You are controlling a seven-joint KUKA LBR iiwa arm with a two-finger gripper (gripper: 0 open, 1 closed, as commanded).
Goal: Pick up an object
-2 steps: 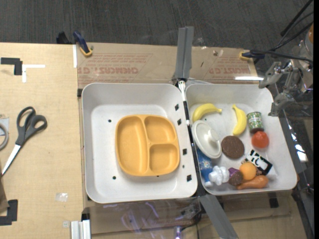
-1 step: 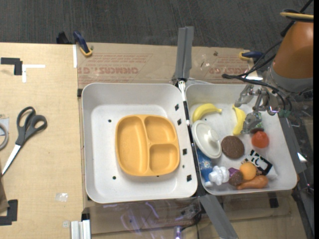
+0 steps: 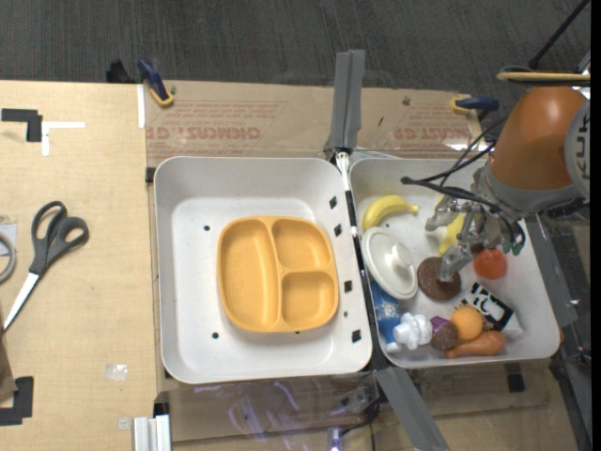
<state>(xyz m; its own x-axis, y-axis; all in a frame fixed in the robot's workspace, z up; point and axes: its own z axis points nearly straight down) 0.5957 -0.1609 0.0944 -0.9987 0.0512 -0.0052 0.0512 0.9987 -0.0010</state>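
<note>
Room to move is pretty lopsided between the two bins. Left bin [image 3: 178,280] has just a yellow divided plate [image 3: 278,273] sitting in the middle, with bare white floor all round it out to the walls. Right bin [image 3: 540,322] is cramped: a banana [image 3: 385,209] near the back-left corner, a white bowl [image 3: 391,263] tipped against the left wall, a brown round thing [image 3: 438,278] just beside the bowl, a red ball [image 3: 490,264] to its right, and a heap along the front edge with a blue-and-white crumpled item [image 3: 404,329], an orange ball [image 3: 467,322], a carrot [image 3: 479,345] and a black-and-white card [image 3: 491,305]. The only open floor there is the back-right part, and the arm sits over it.

Bench is light wood with scissors [image 3: 47,242] lying well off to the left, cardboard behind the bins, dark carpet beyond.

Arm comes in from the right, orange band up top, wrist pointing down into the right bin. The gripper [image 3: 457,252] hangs between the brown round thing and the red ball, tips right at the brown thing's edge. Can't tell if the claw is spread or closed, too much cable and metal clutter, and nothing is clearly between its tips.
</note>
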